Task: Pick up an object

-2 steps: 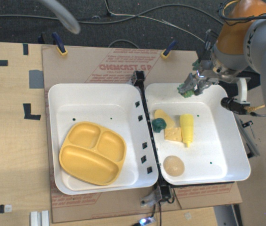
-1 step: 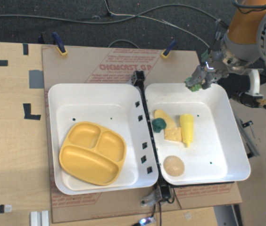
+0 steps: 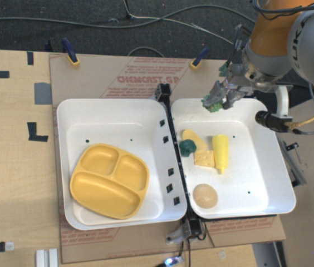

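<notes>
Looking down, we see the tool (image 3: 219, 100) over the back-left corner of the right bin (image 3: 268, 174), w/ a small green object (image 3: 212, 104) at its tips; we can't tell if it's truly gripped or how the tool is set. On the right bin's floor lie a yellow bottle (image 3: 220, 152), a cheese-like wedge (image 3: 204, 159), a dark green ball (image 3: 187, 147) and a tan disc (image 3: 205, 195). The left bin (image 3: 68, 115) holds a yellow divided plate (image 3: 109, 180). Both sit on the counter (image 3: 12, 149).
</notes>
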Action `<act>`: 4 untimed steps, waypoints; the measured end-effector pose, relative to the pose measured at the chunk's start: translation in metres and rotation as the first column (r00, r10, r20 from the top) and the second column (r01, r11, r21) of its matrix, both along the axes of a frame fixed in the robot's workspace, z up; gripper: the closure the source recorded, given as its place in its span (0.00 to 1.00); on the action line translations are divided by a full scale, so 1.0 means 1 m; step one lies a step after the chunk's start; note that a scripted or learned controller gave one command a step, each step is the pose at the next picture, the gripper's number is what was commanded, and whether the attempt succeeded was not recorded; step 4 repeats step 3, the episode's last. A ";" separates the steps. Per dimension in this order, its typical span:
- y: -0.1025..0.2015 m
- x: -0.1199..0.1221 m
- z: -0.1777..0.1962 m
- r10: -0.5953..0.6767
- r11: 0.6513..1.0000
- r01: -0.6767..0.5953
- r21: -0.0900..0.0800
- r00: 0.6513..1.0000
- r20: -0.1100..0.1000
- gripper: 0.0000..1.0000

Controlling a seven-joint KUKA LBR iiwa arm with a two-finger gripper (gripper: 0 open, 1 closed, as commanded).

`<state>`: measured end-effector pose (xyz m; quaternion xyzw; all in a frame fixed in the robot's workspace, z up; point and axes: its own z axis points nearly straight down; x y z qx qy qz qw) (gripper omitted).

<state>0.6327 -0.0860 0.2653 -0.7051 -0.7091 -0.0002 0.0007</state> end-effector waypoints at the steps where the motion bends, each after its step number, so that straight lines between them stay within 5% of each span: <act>1: 0.057 -0.021 -0.015 0.000 1.000 0.000 0.000 1.000 -0.003 1.00; 3: 0.164 -0.067 -0.028 0.001 1.000 -0.001 -0.001 1.000 -0.005 1.00; 4: 0.164 -0.067 -0.028 0.001 1.000 -0.001 -0.001 1.000 -0.005 1.00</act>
